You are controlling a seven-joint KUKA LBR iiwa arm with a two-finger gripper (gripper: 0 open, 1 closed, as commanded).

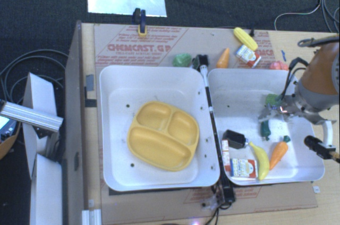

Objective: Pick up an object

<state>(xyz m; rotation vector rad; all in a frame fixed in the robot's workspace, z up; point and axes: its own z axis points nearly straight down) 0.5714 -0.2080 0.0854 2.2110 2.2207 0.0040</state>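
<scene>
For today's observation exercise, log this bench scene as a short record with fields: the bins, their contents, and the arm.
left bin: yellow divided tray
right bin: banana, carrot, small carton, black block, green item
behind bins: yellow toy, small carrot, green toy
arm: over right bin's right side
gripper: near green item, grip unclear

Two white bins [159,76], one yellow tray [163,135], two bananas [260,157], two carrots [278,154], perhaps two cartons [242,167]

A toy banana [260,158] lies lengthwise in the right bin [244,86], near its front wall; a toy carrot [278,154] slants just beside it; a small carton [241,168] lies flat at the banana's other side; a black block [234,139] sits behind the carton; a green piece [264,128] lies mid-bin.
</scene>
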